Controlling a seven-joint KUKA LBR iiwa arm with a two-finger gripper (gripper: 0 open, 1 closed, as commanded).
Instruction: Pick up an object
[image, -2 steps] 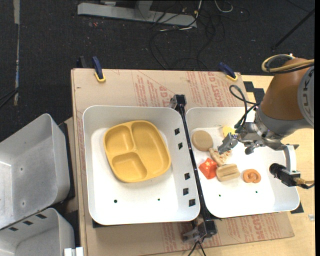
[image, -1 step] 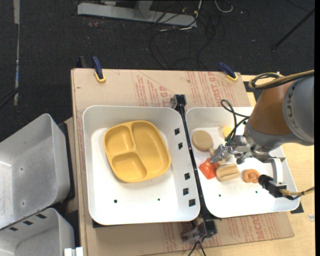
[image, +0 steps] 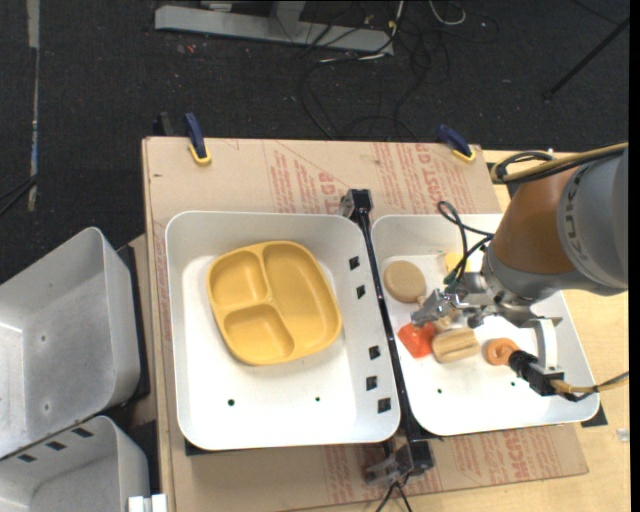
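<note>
Nearest the camera, an orange ring (image: 499, 351) is seen in the right bin (image: 500, 415). Beside it a tan bun (image: 455, 346) is laid long side left-to-right. Above the bun, the gripper (image: 446, 309) is held; its grip cannot be told.

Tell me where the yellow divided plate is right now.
The yellow divided plate lies in the left bin in the camera view, toward its upper middle, across the divider from the right bin where the gripper is.
</note>
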